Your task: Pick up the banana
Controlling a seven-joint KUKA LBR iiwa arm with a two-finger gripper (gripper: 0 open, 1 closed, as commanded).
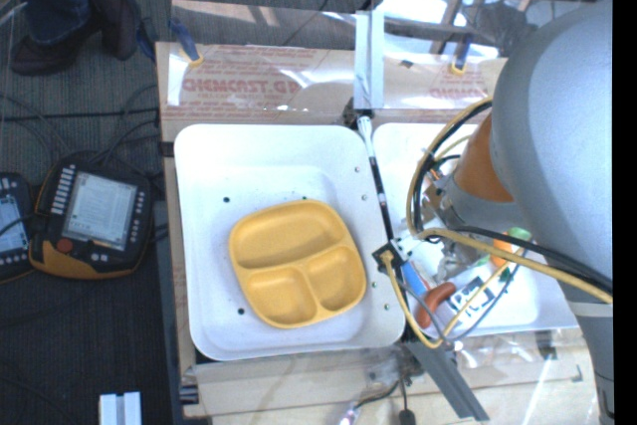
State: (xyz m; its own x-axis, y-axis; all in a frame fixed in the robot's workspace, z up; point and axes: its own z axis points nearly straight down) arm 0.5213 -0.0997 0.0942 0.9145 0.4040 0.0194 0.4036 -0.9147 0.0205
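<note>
**Arm over the right bin, banana not identified**

The gripper point(453, 289) sits low in the right bin point(557, 309), beneath the wrist and a bundle of yellow and black cables point(438, 214). Whether it is wide, narrow or holding anything cannot be told; the arm point(562, 134) and cabling cover that area. Its position suggests a reach toward objects in this bin. Small items lie just beside it: an orange-red piece point(436, 298) near the bin's left wall and an orange-green item point(518, 236) further right. Neither can be confirmed as the banana, so its location cannot be told; it is probably under the arm.

The left bin point(199, 214) holds a yellow divided plate point(297, 262), lying flat near its centre, well apart from the gripper. A teach pendant point(90, 219) lies on the floor to the left.
</note>
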